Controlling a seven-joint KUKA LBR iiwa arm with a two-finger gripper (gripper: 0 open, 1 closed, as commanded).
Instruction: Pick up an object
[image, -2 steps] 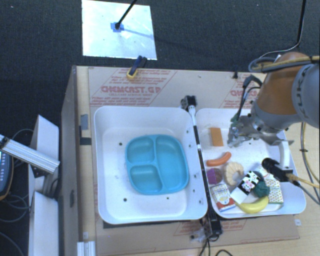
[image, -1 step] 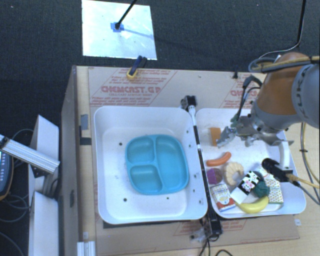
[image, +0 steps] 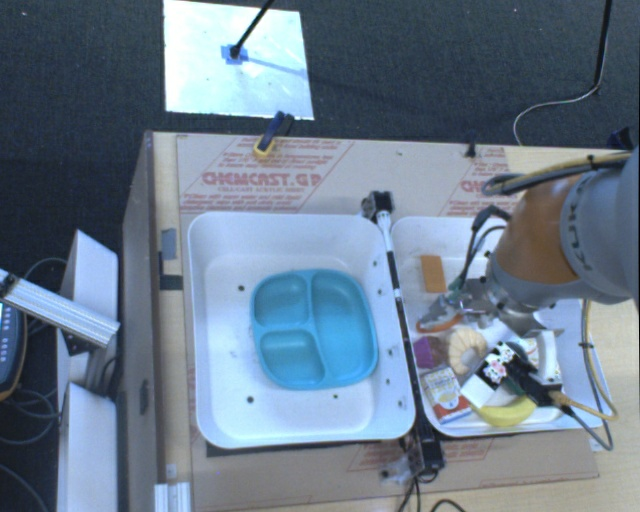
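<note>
My gripper (image: 447, 314) hangs low over the left middle of the right bin (image: 480, 228), at the end of the grey arm with the orange band (image: 535, 240). Just below it lie a tan ring-shaped pastry (image: 466, 348) and a small purple piece (image: 426, 351). An orange block (image: 432, 272) lies a little above the gripper, apart from it. Something reddish shows at the gripper's tip, too small to identify. A yellow banana (image: 505, 411), a small printed box (image: 443, 389) and a black-and-white item (image: 494, 369) rest along the bin's front.
The left bin (image: 220, 300) holds a blue divided plate (image: 312, 328). A black bar (image: 394, 290) runs along the seam between the bins. A white object (image: 546, 350) lies at the right bin's right side, and cables (image: 590, 385) trail past it.
</note>
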